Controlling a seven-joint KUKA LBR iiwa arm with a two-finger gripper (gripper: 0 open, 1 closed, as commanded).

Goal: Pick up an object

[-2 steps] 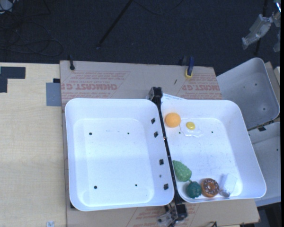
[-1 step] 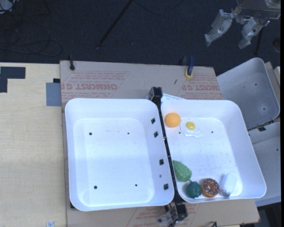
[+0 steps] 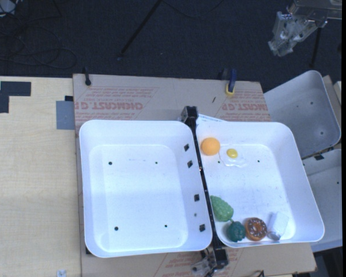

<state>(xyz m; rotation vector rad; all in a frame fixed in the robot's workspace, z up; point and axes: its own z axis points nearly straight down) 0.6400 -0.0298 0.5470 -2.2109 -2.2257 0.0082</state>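
In the right white shallow plastic bin [image 3: 288,140] lie six small things. A round orange ball [image 3: 210,146] sits near the bin's 11 o'clock corner, close to the divider between the two bins. Just beside it, toward 3 o'clock, lies a flat toy fried egg with a yellow yolk [image 3: 233,156], apart from the ball. Along the bin's lower side, from 7 to 5 o'clock, there is a row: a light green leafy toy vegetable [image 3: 221,208] lies against the left wall, a dark green round toy [image 3: 236,231] is just below it and seems to touch it, a brown ring-shaped toy doughnut with sprinkles [image 3: 255,228] is just beside the dark green one, and a pale white oblong object [image 3: 278,224] lies next to the doughnut toward 3 o'clock, near the bin's lower right corner. The left white shallow plastic bin [image 3: 89,154] stands side by side with the right one on a brown cardboard sheet with red printed letters [image 3: 138,100], which lies on the light wooden desk [image 3: 29,183]. The grey end effector [image 3: 288,33] hangs at 1 o'clock of the scene, over the dark floor [image 3: 161,39], well apart from all the objects and from both bins; it holds nothing, but whether its fingers are spread or pressed together I cannot tell.
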